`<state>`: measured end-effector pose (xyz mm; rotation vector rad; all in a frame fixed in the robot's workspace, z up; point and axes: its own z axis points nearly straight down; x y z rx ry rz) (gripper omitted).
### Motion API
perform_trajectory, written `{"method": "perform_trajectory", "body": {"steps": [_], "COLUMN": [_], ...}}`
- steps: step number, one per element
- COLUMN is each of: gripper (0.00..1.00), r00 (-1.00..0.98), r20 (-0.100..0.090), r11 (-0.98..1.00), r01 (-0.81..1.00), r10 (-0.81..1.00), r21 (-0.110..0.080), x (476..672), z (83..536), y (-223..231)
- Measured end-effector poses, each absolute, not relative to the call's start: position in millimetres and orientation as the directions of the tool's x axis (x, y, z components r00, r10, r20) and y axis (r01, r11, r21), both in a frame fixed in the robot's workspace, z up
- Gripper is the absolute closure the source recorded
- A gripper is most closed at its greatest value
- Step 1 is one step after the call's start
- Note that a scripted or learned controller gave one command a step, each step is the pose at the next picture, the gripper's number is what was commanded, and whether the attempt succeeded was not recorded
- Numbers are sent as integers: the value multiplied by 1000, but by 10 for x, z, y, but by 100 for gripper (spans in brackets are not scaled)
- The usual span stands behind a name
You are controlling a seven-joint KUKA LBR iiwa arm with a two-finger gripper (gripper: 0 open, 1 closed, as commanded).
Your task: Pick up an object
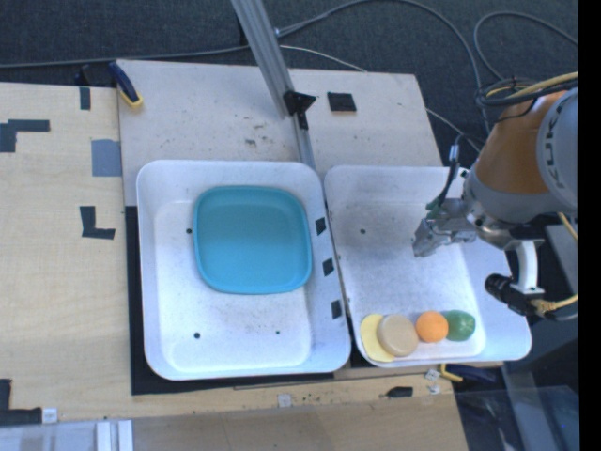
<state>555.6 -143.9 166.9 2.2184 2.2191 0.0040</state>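
Gripper [424, 243] hangs above bare floor of right bin [376, 205]; finger state: cannot tell. Targets sit in row along bin's near edge: orange ball [432, 326], green ball [460, 324], tan disc [398, 334] on yellow piece [371, 338]. Orange ball likely light, smooth, prone to roll; pinch across middle. Teal plate [252, 239] in left bin [169, 346].

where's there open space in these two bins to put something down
Left bin: the blue plate fills the middle; a bare strip runs along the near edge below it. Right bin: the floor between the divider and the pincer is bare. The near edge is crowded with a yellow piece, beige disc, orange ball and green ball.
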Motion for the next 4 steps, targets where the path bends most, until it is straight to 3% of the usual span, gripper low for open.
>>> {"method": "perform_trajectory", "body": {"steps": [1, 2, 4], "gripper": [100, 100, 100], "r00": [-1, 0, -5], "r20": [-1, 0, 1], "r11": [1, 0, 5], "r01": [1000, 1000, 1000], "r10": [1000, 1000, 1000], "r21": [5, -2, 0], "x": [5523, 5521, 5874], "z": [2278, 2027, 2069], "y": [-1401, -1399, -426]}}
